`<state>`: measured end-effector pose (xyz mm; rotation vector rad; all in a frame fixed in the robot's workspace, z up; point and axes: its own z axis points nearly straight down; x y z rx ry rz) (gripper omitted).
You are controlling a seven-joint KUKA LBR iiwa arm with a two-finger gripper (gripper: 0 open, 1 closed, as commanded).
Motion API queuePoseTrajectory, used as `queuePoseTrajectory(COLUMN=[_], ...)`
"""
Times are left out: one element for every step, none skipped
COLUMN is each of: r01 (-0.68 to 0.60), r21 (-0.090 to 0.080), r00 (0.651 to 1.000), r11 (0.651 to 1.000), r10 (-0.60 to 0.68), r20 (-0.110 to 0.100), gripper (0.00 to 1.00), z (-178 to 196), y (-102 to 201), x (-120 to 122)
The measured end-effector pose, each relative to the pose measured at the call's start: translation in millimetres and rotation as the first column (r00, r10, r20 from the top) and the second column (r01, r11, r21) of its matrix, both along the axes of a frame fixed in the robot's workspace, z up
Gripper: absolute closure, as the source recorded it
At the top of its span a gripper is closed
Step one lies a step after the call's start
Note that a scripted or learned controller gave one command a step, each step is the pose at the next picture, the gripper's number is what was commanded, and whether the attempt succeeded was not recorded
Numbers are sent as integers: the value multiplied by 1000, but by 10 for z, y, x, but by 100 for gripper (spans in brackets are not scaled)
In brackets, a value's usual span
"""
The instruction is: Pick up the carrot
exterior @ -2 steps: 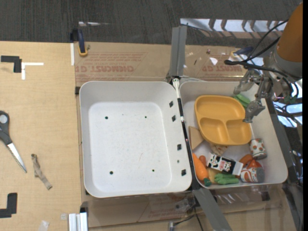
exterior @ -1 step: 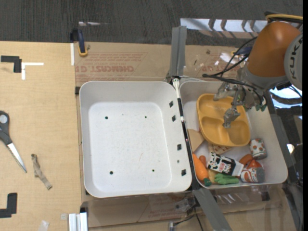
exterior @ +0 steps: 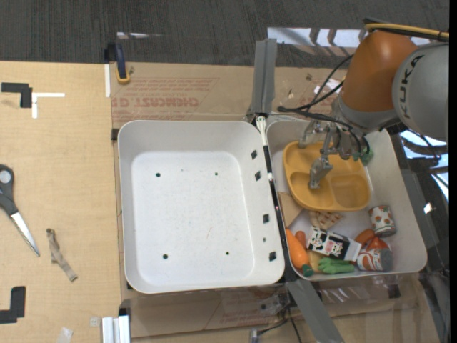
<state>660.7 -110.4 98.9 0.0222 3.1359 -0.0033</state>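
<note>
The carrot is orange with a green top and lies at the front left corner of the right bin, against the bin's left wall. My gripper hangs over the yellow divided plate in the middle of that bin, well behind the carrot. Its fingers point down onto the plate's left half and nothing shows between them. The grey arm with its orange band reaches in from the upper right.
Beside the carrot lie a black-and-white carton, a green toy, a waffle-like piece and small cans at the front right. The left bin adjoins. Scissors lie on the bench at far left.
</note>
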Motion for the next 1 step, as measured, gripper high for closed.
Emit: queuePoseTrajectory(r01=[32], r21=[0], r00=[999], r11=[1000], r10=[-31], r20=[13], gripper=[0], z=[18], y=[117], x=[-205])
